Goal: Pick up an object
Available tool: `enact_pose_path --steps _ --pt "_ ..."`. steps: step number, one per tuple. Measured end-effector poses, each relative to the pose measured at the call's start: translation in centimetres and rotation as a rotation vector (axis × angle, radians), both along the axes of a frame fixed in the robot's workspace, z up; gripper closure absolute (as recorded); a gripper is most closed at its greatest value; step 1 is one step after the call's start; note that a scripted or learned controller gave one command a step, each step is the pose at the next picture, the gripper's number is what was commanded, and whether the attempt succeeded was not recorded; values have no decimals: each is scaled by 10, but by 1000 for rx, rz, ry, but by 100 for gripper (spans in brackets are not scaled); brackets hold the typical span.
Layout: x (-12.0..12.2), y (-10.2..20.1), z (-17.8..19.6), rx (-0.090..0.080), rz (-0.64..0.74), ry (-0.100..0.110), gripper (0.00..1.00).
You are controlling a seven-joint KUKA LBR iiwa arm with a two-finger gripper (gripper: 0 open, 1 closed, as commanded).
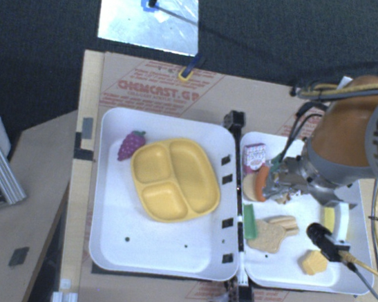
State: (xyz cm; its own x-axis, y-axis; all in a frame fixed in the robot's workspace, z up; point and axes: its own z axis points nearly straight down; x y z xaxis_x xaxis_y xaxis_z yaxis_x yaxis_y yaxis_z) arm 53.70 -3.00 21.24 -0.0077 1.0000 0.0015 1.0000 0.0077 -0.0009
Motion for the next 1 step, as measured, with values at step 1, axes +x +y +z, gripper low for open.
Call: enact_pose_path --steps 1 --pt "-29 35 13 0 0 0 100"
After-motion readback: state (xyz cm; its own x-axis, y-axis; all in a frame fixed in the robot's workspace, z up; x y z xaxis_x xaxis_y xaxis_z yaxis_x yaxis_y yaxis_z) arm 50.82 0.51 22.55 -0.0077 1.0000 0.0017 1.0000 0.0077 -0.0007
